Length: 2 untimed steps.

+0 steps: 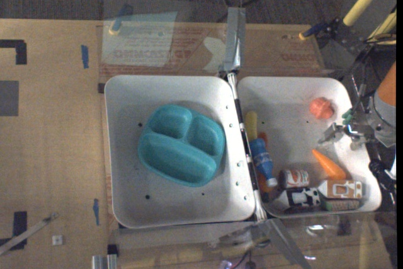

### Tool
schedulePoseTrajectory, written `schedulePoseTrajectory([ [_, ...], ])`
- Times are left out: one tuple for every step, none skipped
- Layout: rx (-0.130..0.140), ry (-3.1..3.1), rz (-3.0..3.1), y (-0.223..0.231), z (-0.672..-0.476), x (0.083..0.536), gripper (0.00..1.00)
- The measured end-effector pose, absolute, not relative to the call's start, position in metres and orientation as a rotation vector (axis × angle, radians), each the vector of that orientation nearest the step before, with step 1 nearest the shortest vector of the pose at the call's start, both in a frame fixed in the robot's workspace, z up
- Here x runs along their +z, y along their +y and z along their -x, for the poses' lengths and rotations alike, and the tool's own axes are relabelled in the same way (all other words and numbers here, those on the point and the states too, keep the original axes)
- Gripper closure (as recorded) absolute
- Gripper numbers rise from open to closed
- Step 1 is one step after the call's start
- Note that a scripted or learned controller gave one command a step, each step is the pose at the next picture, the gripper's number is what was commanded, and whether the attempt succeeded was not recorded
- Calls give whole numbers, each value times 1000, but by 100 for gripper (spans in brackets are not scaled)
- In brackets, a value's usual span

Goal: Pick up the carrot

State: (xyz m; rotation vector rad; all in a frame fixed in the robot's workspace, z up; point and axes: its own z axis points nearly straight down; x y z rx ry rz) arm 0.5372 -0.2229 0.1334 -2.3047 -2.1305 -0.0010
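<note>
The carrot (329, 164), a short orange cone, lies in the right bin (286, 94) near its right wall, pointing up-left. My gripper (346, 135) hangs just above and slightly behind the carrot, reaching in from the right edge. It is open, its metal fingers are spread, and nothing sits between them. The carrot rests on the bin floor, apart from the fingers.
In the right bin there is also a red-orange round item (322, 108), a blue bottle (261, 162) and a yellow item (251, 122) along the left wall, a can (294, 178) and a small carton (344, 189) at the front. A teal divided plate (182, 144) fills the left bin (126, 198).
</note>
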Motion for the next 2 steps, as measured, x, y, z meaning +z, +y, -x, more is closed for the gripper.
schedulePoseTrajectory([
  [-8, -2240, 2212, -198, -497, 88, 0],
  [-11, -2235, 2228, -203, -497, 99, 100],
])
